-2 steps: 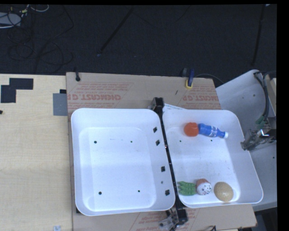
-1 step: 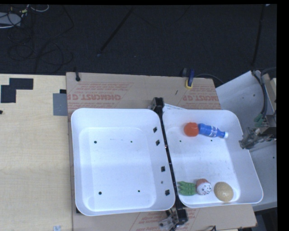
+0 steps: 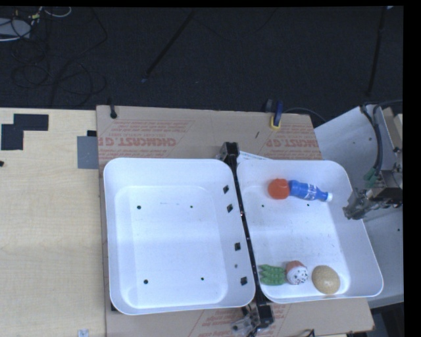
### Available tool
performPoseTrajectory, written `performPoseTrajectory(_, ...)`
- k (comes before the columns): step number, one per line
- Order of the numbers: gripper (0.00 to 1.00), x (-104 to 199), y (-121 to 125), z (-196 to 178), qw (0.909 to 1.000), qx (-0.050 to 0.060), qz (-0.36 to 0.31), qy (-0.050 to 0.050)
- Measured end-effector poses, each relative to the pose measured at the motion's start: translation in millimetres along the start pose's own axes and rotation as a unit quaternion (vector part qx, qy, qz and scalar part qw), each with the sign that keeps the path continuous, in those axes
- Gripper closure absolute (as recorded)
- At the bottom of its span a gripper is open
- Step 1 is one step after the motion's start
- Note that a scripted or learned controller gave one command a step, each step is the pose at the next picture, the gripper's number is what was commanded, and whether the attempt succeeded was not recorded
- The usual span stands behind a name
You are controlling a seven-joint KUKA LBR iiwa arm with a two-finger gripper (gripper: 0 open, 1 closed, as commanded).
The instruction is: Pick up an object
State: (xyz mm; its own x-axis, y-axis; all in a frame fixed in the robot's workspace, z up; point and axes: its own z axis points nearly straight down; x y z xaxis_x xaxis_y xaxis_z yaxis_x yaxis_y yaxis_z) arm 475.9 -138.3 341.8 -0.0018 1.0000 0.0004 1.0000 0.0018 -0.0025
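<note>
The cardboard (image 3: 197, 135) reads "CHEMCAST GP", upside down. The gripper (image 3: 357, 205) hangs just outside the right bin's (image 3: 358, 263) right rim. Inside lie a blue bottle (image 3: 308, 191) touching an orange ball (image 3: 278, 189), a green toy (image 3: 271, 274), a dotted ball (image 3: 297, 272) and a tan egg (image 3: 325, 279).

A dark carpeted floor (image 3: 197, 52) runs along the far side, with loose cables (image 3: 39, 20) trailing at its left corner. A light wooden bench top (image 3: 46, 224) carries a printed cardboard sheet (image 3: 171, 135). Lighting is even, without hard shadows.
</note>
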Motion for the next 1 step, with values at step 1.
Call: performPoseTrajectory(1,1.0,20.4,0.4,-8.6,1.0,-0.001,0.0,0.0)
